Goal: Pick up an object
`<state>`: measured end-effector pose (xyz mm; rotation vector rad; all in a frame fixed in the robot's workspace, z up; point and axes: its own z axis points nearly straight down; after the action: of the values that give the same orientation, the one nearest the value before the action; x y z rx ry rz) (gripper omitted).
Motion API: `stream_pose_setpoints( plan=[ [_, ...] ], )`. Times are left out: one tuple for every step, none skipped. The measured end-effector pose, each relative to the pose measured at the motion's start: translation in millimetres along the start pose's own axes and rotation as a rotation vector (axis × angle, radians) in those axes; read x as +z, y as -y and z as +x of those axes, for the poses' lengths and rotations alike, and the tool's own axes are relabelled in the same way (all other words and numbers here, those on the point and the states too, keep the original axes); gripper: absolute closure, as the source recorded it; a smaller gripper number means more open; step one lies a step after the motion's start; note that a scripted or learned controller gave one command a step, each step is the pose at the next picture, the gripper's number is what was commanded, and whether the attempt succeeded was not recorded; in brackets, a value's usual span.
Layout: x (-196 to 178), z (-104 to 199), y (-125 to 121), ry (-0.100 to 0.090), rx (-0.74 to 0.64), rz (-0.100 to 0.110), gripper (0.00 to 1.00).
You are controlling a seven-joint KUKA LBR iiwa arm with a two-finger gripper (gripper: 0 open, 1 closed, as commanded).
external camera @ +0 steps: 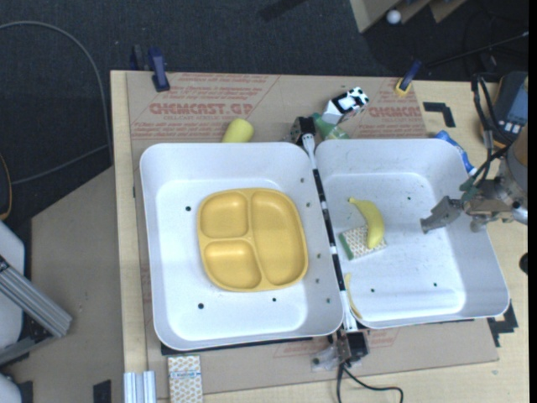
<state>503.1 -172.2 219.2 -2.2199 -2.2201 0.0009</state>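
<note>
Banana waits in the right bin.
Light, curved, a little soft: take its middle; gripper fingers spread, nothing held.

Two bins side by side on a bench, the arm at the right.

The left bin held a divided plate near its middle. In the right bin, a banana lay near the left wall, its lower end on a small card. The gripper hung over that bin's right side, well apart from the banana. Behind the bins, on the bench, lay a small cylinder and a clamp.
</note>
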Motion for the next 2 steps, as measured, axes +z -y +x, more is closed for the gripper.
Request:
stream_pose_setpoints(
  plan=[
    [123.6,39.0,-56.0,0.001,0.0,-0.002,0.0],
    [113.9,39.5,-56.2,0.001,0.001,-0.004,1.0]
  ],
)
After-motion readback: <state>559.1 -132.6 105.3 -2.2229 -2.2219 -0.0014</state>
